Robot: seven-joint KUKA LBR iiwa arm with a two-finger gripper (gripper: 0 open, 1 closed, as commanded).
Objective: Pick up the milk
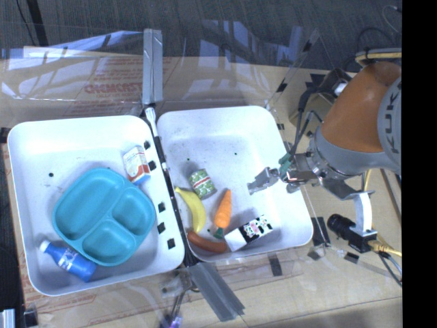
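Milk carton [248,232] lies at the right bin's [225,118] front edge; pincer [263,180] hovers nearby, can't tell its spread.

Even, fairly bright overhead light washes the two white bins [225,125] almost to pure white, with little texture left in their floors. Shadows are soft and short (the banana [193,208] and carrot [222,209], below-left of the fingers [261,181], cast only faint ones). Pale reflections streak the clear sheeting [205,53] far above the fingers. The floor beyond is dim. The whole frame is slightly soft and grainy, and small labels cannot be read.
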